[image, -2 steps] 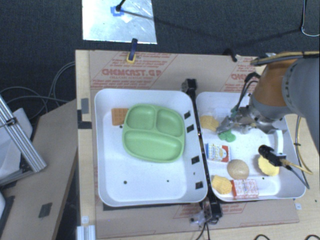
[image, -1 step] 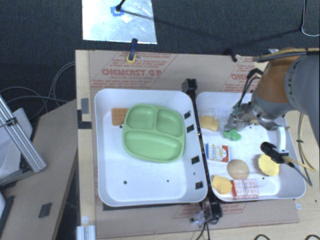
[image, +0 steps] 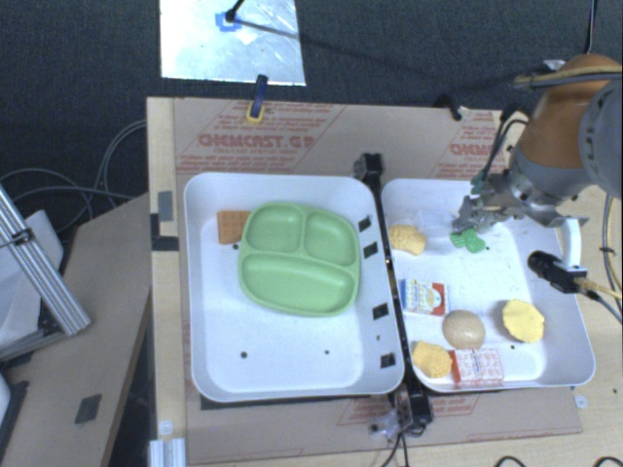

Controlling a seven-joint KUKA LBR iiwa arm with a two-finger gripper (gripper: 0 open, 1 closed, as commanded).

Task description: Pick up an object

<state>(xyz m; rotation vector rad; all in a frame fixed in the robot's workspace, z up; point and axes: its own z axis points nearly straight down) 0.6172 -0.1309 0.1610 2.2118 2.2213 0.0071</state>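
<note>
My gripper (image: 471,220) is low over the far part of the right bin (image: 569,353), hanging from the grey and orange arm that comes in from the right. A small green object (image: 472,241) lies right under its tip, touching or nearly touching it. Whether the green object is gripped is not clear from this angle. A pale yellow lump (image: 407,238) lies to the gripper's left. Nearer the front of the same bin are a white, red and blue carton (image: 424,297), a brown round piece (image: 464,329) and a yellow piece (image: 524,320).
Another yellow piece (image: 432,360) and a red-and-white packet (image: 478,366) sit at the right bin's front edge. The left bin (image: 209,358) holds a green divided plate (image: 299,259) and an orange cracker (image: 231,226). A black part (image: 551,270) sticks in over the right bin's right side.
</note>
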